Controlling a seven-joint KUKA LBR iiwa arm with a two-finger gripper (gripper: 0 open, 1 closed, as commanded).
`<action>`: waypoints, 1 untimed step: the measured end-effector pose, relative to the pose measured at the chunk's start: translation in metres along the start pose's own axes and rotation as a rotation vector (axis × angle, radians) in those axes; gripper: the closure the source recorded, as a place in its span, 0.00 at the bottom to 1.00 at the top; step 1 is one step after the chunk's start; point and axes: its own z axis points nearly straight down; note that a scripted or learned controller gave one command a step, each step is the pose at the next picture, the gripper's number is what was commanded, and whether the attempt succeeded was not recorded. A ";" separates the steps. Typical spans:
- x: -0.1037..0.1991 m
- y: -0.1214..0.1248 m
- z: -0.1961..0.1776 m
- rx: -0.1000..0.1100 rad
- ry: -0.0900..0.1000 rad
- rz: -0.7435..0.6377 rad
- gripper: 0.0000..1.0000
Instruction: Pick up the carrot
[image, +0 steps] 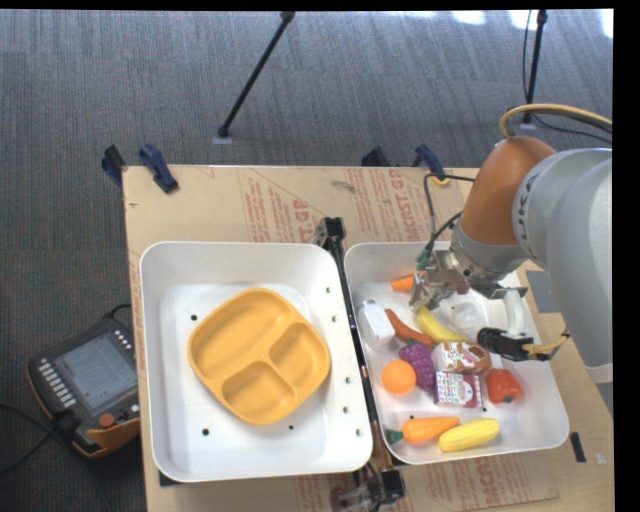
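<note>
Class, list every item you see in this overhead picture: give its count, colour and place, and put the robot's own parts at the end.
Bins: two, white, side by side on the bench.
Divided plate: one, yellow, in the left bin.
Carrot: one, orange, near the front of the right bin; another orange piece by the claw may be a second.
Corn: one, yellow, beside the carrot.
Orange: one, orange, right bin.
Grapes: one bunch, purple, right bin.
Banana: one, yellow, right bin.
Carton: one, white and red, right bin.
Pepper: one, red, right bin.
Handheld controller: one, grey and orange, left of the bench.
Arm: one, grey with orange band, reaching from the right.
Claw: one, over the right bin's back.
</note>
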 end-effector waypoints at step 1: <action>0.005 -0.004 -0.114 -0.011 -0.002 0.004 1.00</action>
